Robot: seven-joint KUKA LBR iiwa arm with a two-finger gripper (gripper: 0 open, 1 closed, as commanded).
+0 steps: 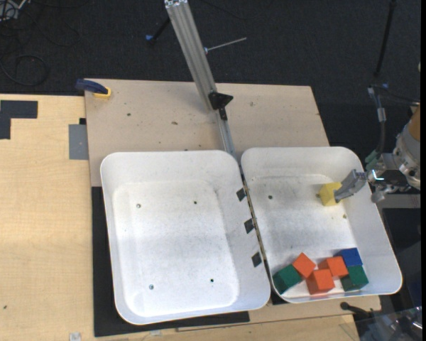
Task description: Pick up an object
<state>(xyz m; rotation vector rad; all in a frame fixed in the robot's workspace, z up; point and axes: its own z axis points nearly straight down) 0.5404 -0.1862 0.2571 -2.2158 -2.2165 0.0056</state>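
A small yellow block [329, 194] lies in the right bin [298, 163], near its right wall. My gripper [352, 184] reaches in over that wall from the right, and its tip sits right against the yellow block's right side. I cannot tell whether it has hold of the block. A cluster of blocks sits in the bin's near right corner: a green one [287, 278], three orange ones [304, 265] [321, 281] [336, 266], a blue one [351, 256] and another green one [355, 280].
The left bin [170, 233] stands beside the right one, with black clips [247, 224] along the shared edge. A slanted aluminium rail [196, 55] rises behind the bins. The wooden bench top extends to the left.
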